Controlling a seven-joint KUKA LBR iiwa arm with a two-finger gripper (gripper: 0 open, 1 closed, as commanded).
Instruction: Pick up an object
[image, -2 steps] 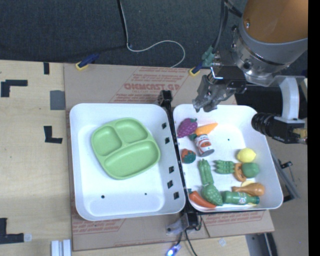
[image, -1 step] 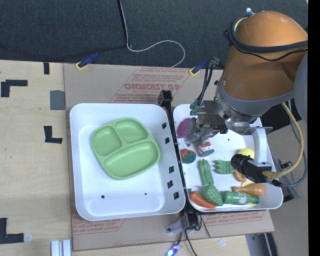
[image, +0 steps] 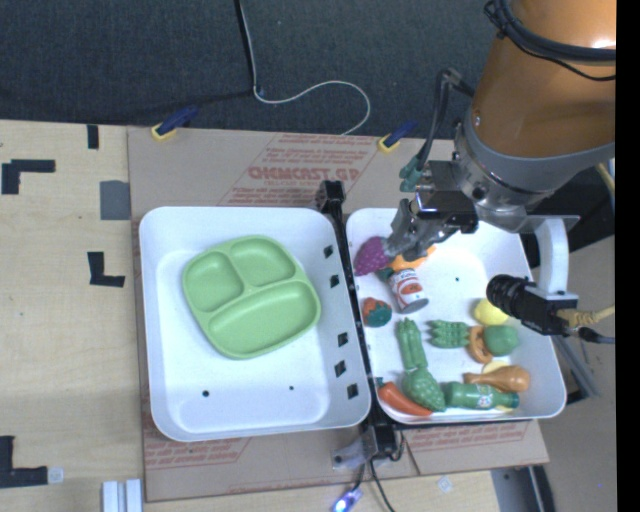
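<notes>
Toys, perhaps ten, crowd right bin.

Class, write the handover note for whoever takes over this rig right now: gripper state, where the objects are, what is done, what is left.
Gripper: low over the far-left part of the right bin; whether it is open or shut cannot be judged, and no object is seen in its grasp.
Objects: small bottle and purple toy lie just beneath it; green toy vegetables, a carrot and other toys fill the near part of that bin. The left bin holds a green divided plate.
Done: arm brought to the toys.
Left: grasp one and lift it.
</notes>
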